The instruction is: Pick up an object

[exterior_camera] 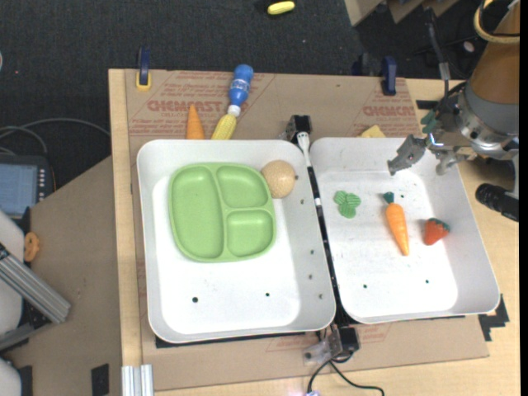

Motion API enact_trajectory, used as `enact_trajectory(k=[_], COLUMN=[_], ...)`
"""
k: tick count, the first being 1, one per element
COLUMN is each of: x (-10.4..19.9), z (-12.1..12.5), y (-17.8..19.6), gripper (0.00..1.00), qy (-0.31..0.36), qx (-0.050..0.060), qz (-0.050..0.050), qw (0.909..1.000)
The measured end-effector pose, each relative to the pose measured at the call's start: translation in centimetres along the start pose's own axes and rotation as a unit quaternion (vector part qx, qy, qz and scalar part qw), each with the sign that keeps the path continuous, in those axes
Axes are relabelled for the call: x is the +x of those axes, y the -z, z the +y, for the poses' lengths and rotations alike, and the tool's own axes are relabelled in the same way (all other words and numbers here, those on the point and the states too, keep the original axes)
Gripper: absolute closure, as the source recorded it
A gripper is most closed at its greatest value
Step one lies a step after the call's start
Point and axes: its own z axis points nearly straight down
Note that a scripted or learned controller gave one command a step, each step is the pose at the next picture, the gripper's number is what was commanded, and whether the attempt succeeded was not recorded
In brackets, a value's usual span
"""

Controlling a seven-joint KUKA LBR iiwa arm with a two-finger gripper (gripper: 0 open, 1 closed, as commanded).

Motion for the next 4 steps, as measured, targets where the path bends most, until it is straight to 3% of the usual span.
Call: enact_trajectory(k=[1,2,3,4], x=[-4.5,-4.3,-1.0,6.4], z=[-0.3,0.0,-3.7,-2.6], y=[-16.3,-14.3,-3.8,-2.6], gripper=[0.0,1.0,1.0,1.0], qy=[-0.002,-0.001,0.001,0.004], qx=[0.004,-0.002,-0.005,-0.003], qz=[0.0,-0.001,-0.001,0.0], qw=[1.0,1.0,1.0,1.0])
